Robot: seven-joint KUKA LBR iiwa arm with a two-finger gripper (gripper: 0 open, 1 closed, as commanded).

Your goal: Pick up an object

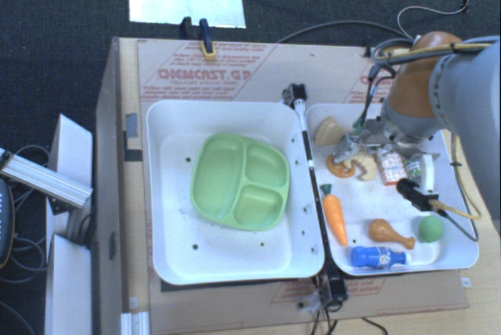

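My gripper (351,150) is low in the right bin (462,247), near its back left part. It hovers right over a brown pretzel-like ring (341,167) and a pale curled piece (365,167). A tan bread-like lump (327,130) lies just behind it to the left, and a red and white packet (390,167) just to its right. Further forward in this bin lie an orange carrot (335,217), a brown drumstick (389,232), a green ball (430,228) and a blue bottle (380,256). I see nothing held in the gripper.
The left bin (172,247) holds a light green compartment tray (240,181). A black-handled tool (301,126) lies along the divider between the bins. The grey arm (462,91) covers the right bin's back right corner, with a cable (438,207) trailing over it.
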